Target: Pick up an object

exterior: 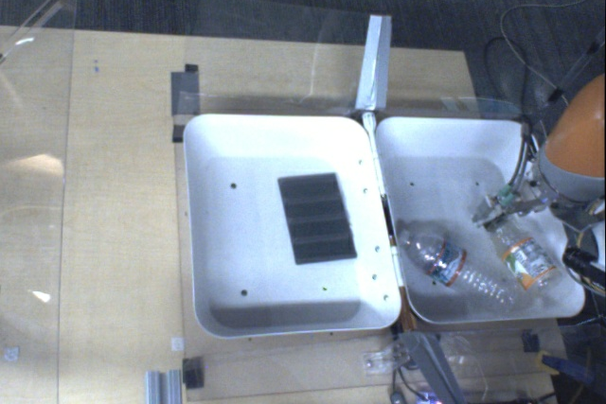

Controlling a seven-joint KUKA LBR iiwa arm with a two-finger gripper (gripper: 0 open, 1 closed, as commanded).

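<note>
Clear plastic bottles in the right bin, none lifted yet.

One bottle (443, 258) lies near the bin's front edge, another (526, 260) at its right side, below the hand (505, 202); its grip I cannot tell. Left bin (218, 203) holds a dark ribbed pad (316, 218). Picking seems still to come.

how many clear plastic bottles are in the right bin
2: one plastic bottle lies near the right bin's left side, another sits by the gripper. The arm may hide more.
</note>
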